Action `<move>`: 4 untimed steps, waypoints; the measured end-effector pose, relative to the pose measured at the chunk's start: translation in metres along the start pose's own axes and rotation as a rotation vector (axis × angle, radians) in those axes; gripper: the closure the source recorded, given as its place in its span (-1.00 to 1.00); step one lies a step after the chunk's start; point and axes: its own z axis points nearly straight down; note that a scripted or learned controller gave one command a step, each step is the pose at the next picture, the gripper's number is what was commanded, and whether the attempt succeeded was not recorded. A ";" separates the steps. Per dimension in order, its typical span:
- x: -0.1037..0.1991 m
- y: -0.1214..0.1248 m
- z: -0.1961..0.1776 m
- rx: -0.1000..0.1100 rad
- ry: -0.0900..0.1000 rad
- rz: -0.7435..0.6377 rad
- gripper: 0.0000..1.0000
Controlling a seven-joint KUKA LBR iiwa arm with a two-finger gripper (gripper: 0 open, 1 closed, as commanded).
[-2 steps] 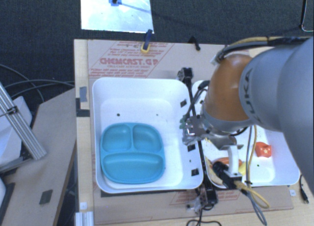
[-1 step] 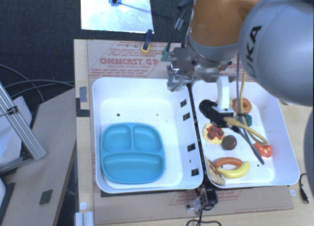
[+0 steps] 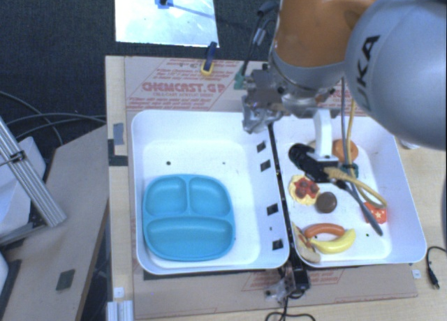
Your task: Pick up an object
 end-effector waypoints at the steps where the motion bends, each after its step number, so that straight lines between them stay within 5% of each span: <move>1: 0.000 0.001 -0.011 -0.002 0.000 -0.006 1.00; 3: 0.001 0.002 -0.032 -0.007 0.000 -0.020 1.00; 4: -0.002 0.010 0.154 0.021 -0.004 0.012 1.00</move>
